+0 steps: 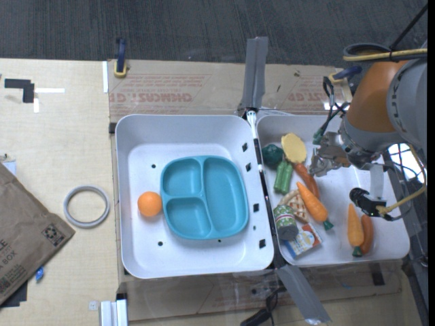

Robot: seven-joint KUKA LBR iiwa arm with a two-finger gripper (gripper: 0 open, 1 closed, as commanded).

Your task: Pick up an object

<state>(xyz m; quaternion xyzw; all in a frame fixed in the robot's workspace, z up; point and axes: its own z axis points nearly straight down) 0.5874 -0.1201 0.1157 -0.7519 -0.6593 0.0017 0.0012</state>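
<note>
The right bin (pixel 391 248) holds several toy foods: a yellow piece (pixel 293 148), a dark green lump (pixel 272 155), a green pickle (pixel 283 175), two carrots (pixel 313 203) near the middle, a pizza slice (pixel 293 198), a small can (pixel 285 220) and a flat packet (pixel 304 240). Another carrot (pixel 354 227) lies beside a reddish piece (pixel 368 230) at the right. My gripper (pixel 322 161) hangs over the upper middle of this bin, just right of the yellow piece and above the carrots. I see nothing held in it.
The left bin (pixel 125 182) contains a teal divided plate (pixel 204 197) and an orange ball (pixel 149 204). On the bench to the left lie a grey tape ring (pixel 86 205) and a cardboard box (pixel 24 233). A blue clamp (pixel 121 56) sits at the back.
</note>
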